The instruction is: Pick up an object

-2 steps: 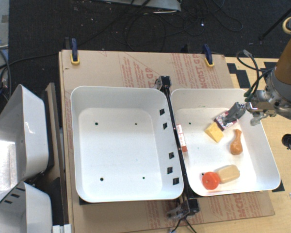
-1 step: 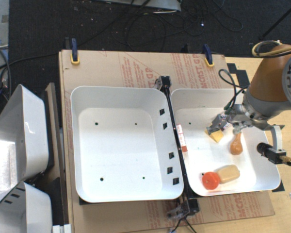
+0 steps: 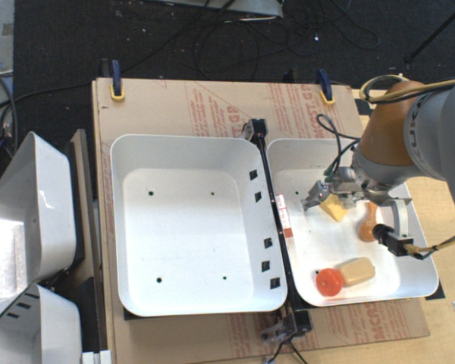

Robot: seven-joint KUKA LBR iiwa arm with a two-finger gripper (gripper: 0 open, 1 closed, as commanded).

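— What sat nearest my camera?

— The near rim of the left bin (image 3: 205, 305), and beside it the right bin (image 3: 303, 165). In the right one I saw a red round object (image 3: 330, 282) touching a tan block (image 3: 356, 271) by the near wall.

— And further in?

— A yellow wedge (image 3: 334, 208) lay mid-bin, with an orange piece (image 3: 368, 224) just to its right. The worktop (image 3: 212, 105) carried both bins.

— Where was the arm?

— It reached in from my right, and the pincer (image 3: 324, 196) hung right at the yellow wedge's far-left edge. I couldn't tell whether it was clenched, released, or grasping anything.
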